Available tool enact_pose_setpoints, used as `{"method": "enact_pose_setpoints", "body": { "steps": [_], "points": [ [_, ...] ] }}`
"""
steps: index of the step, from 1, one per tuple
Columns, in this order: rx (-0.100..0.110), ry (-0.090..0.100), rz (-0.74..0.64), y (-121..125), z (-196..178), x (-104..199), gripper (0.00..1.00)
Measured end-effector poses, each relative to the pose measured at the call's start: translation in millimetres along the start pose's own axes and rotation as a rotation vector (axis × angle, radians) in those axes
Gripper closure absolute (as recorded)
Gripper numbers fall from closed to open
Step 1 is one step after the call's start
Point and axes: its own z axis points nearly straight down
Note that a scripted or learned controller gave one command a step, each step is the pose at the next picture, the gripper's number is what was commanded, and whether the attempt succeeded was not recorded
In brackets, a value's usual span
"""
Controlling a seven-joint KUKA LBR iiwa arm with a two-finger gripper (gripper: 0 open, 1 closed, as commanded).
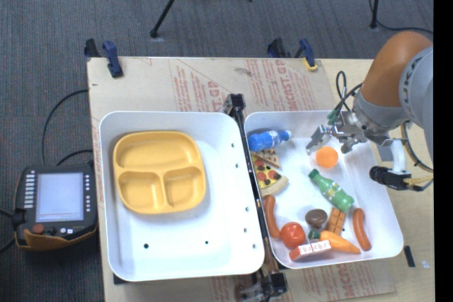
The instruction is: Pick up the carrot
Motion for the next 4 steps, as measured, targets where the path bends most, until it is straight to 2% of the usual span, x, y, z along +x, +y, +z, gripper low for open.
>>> {"method": "enact_pose_setpoints", "body": {
  "steps": [1, 2, 3, 4],
  "points": [
    [0.007, 0.003, 0.3, 7.6, 23.9, -9.4, 0.0],
    [0.009, 0.001, 0.295, 8.1, 13.6, -9.4, 1.0],
    [0.011, 0.003, -0.007, -72.0, 24.5, 17.6, 1.0],
    [0.009, 0.002, -0.004, -71.8, 23.9, 16.6, 0.0]
  ]
}}
